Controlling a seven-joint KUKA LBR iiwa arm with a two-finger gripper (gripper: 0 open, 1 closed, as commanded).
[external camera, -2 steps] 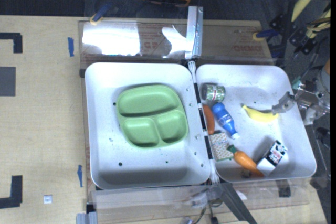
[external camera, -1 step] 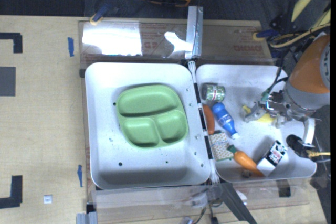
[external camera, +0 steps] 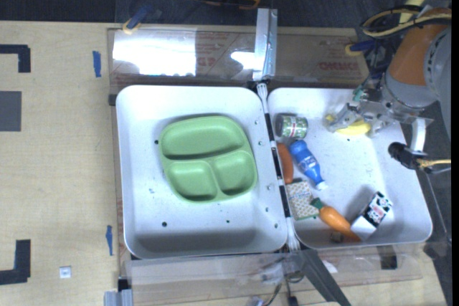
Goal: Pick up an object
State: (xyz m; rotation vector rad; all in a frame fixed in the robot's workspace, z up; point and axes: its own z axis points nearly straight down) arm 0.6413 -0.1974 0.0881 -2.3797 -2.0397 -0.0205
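My gripper (external camera: 356, 120) is low at the back of the right bin (external camera: 401, 186), and its fingers stand open. A small yellow object (external camera: 353, 130) lies on the bin floor between the fingertips. Further left in that bin are a green-labelled can (external camera: 292, 127) on its side, a blue bottle (external camera: 307, 163), and an orange piece (external camera: 286, 162) along the left wall. A checkered pouch (external camera: 302, 200), a carrot (external camera: 337, 218) and a black-and-white carton (external camera: 374, 212) lie near the front.
The left bin (external camera: 136, 154) holds a green divided plate (external camera: 208, 156). A clear plastic panel (external camera: 186, 46) stands behind the bins. The arm's orange band (external camera: 409, 57) and cables hang over the right bin's back right corner.
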